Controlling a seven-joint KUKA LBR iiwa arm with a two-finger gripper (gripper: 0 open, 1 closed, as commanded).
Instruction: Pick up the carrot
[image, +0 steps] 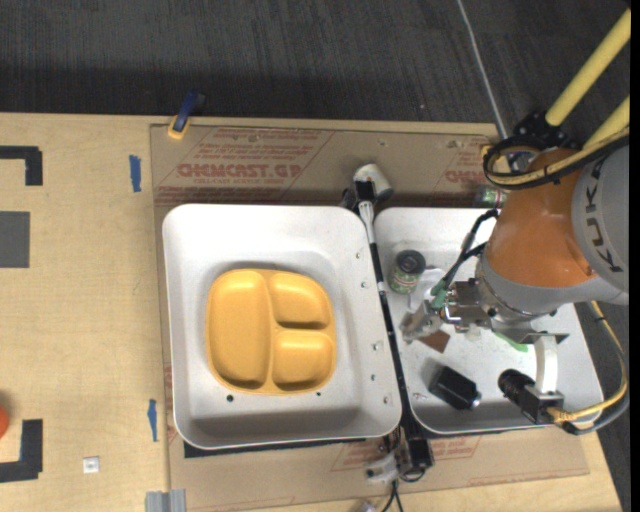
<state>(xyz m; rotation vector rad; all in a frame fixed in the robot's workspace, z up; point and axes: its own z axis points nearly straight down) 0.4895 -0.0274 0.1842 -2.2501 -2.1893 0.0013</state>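
The carrot cannot be picked out with certainty. The likeliest sign of it is a brownish wedge (437, 341) on the floor of the right bin (580, 405), near the middle of its left wall, and a green sliver (514, 341) peeping out from under the arm may be its leafy end. If so, it lies across the bin with most of its length hidden. It should be light, stiff, smooth and tapered, so a hold across the thicker middle looks safer than one at the narrow tip, where it could squirt free. The gripper (422, 322) hangs just above the wedge, but whether it is released, clenched or grasping anything I cannot tell. A black block (452, 387) lies near the bin's near edge, and a small round tin (408, 266) stands toward its far left corner. In the left bin (190, 300) a yellow divided plate (270, 328) sits in the middle, well apart.
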